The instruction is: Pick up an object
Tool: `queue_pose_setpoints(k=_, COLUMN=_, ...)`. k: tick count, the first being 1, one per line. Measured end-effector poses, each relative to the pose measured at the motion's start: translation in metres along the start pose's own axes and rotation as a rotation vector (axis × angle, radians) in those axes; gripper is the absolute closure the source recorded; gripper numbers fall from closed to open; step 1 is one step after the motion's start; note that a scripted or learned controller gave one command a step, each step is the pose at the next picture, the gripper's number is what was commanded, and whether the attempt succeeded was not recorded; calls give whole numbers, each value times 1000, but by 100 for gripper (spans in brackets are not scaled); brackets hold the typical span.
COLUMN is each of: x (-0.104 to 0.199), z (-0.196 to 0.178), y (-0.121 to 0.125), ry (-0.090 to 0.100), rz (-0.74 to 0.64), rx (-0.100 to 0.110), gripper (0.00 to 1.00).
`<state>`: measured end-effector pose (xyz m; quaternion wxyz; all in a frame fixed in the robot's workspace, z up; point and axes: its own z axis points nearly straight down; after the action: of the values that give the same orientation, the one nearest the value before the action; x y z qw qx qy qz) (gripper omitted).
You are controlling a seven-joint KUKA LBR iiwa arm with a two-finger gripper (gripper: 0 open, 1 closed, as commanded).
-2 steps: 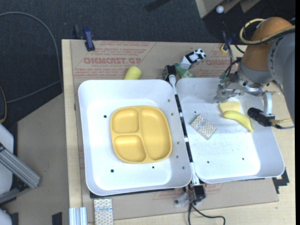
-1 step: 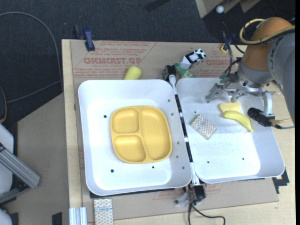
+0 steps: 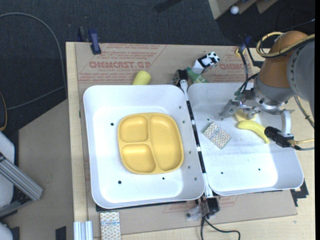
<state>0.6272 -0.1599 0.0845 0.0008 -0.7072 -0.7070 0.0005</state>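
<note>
The arm is reaching in from the right and its gripper (image 3: 243, 110) is hanging low over the upper part of the right bin (image 3: 280, 176). Metal fingers are splaying out at the wrist's lower end, one toward the left; whether the jaws are standing open or closed cannot be told from this angle, and nothing is showing between them.

The nearest candidate is a yellow banana (image 3: 252, 127), lying on the right bin's floor just beside and slightly below the gripper; whether it is being touched cannot be told. Near it to the left, a small patterned packet (image 3: 216, 135) is lying flat and apart from the banana.

In the left bin (image 3: 95, 134) a yellow divided plate (image 3: 150, 143) is sitting near the centre. On the table (image 3: 75, 84) behind the bins, a yellow cylinder (image 3: 141, 78) and a black-and-white toy (image 3: 207, 61) are resting well apart from the gripper.

Judgement on handling: the banana is looking like a light, smooth toy, probably stiff and somewhat slippery, with a curve that is tending to roll it out of a pinch. The jaws are best placed across its thicker middle, square to its length. The packet is looking thin and flat, offering little edge to catch. The task is appearing not yet accomplished.
</note>
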Motion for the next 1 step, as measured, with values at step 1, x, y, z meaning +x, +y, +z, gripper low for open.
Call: queue_pose_setpoints(k=1, x=-52, z=-2, y=34, ry=4, rz=-2, rx=-1, gripper=0)
